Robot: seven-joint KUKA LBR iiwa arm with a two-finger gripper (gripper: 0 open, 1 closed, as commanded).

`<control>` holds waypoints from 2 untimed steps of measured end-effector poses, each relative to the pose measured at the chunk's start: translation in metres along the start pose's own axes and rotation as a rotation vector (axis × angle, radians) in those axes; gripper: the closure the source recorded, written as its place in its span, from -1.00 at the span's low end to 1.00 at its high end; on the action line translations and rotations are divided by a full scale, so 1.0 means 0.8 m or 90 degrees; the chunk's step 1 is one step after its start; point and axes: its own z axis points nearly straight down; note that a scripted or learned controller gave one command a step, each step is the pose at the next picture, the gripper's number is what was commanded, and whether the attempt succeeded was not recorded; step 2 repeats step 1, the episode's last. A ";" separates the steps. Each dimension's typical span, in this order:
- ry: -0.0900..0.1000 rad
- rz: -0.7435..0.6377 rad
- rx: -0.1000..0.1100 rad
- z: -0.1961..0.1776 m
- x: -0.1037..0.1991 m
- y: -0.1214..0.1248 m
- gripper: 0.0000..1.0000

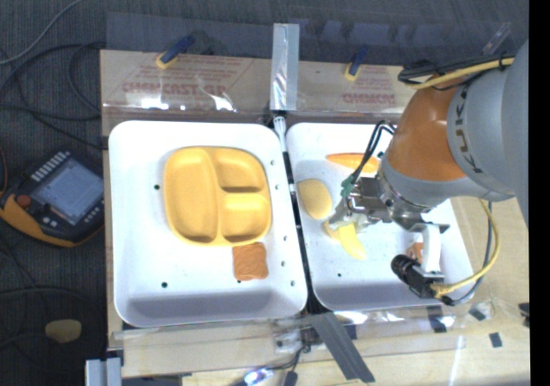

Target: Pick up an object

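Below, gripper low in right bin, beside banana and potato; finger spacing cannot be told. Left bin: yellow tray, toast.

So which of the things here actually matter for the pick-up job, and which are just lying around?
Belonging to the job:
- gripper, low over the right bin
- yellow banana-like piece just below it
- pale yellow oval
- orange carrot-like piece
- yellow divided tray and brown square piece, in the left bin

Just lying about:
- handheld controller on the floor
- blue-and-yellow clamps
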 end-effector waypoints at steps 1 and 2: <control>0.000 -0.058 0.000 -0.040 0.021 0.011 1.00; 0.000 -0.058 0.000 -0.040 0.021 0.011 1.00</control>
